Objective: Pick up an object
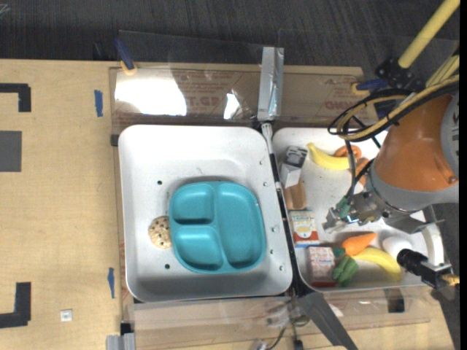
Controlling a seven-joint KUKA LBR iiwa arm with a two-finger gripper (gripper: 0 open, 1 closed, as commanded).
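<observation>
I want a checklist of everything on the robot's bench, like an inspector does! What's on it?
Surface: tan bench bearing two white bins, left bin and right bin.
Job's things: teal divided tray and cookie in the left bin; in the right bin two bananas, carrot, green vegetable, small boxes.
Clutter: blue tape marks on the bench.
Grippers: gripper low over the right bin; fingers unclear.
Cables: black and yellow cables by the arm.
Surroundings: dark carpet, clear panel behind the bins.
</observation>
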